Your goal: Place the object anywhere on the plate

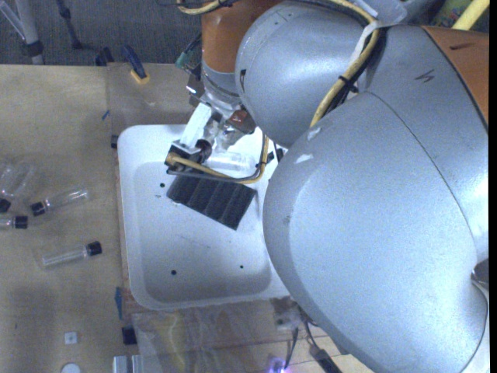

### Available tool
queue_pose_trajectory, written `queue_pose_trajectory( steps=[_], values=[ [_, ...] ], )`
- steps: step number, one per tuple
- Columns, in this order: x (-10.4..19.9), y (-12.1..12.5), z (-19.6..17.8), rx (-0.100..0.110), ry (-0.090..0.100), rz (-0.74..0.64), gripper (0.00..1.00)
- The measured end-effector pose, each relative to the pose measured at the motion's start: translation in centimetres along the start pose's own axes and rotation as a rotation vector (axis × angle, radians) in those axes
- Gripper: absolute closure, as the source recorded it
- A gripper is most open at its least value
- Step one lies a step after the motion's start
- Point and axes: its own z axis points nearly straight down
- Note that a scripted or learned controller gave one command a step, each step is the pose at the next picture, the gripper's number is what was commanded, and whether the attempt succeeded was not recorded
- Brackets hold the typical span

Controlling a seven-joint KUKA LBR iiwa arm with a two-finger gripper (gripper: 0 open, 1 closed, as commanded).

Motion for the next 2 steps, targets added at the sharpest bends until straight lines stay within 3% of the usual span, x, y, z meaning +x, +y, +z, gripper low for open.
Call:
queue_pose_trajectory(
  steps=[1, 2],
  values=[
    [1.2, 0.7, -19.8, -0.001, 0.004, 0.22, 1.0],
    [-0.9, -1.8, -19.8, -0.002, 0.006, 0.681, 1.0]
  ],
)
